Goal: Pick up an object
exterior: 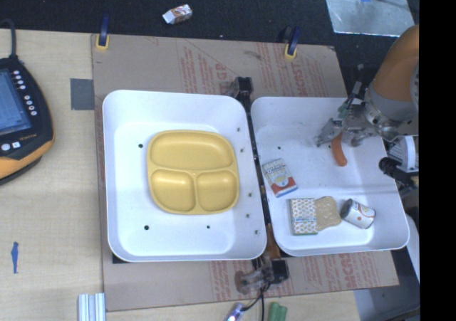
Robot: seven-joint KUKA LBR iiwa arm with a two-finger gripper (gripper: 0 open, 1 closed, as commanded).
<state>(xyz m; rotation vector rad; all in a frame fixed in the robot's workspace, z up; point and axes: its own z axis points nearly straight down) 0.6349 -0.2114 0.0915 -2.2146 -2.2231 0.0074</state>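
In the right bin (313,117), my gripper (343,136) reaches in from the right, near the far right side. Its fingers stand open, spread to either side of the upper end of a small orange sausage-shaped piece (340,154) that lies on the bin floor. Nearer the front of the same bin lie a small red and white packet (279,176), a green patterned box (303,216), a tan round biscuit (328,212) and a small tin can (358,213) on its side.
The left bin (125,234) holds a yellow divided plate (192,171). A teach pendant (20,119) lies at the bench's left edge. Clamps hold the cardboard sheet at the back, and a wrapped scrap (177,14) lies on the dark floor beyond.
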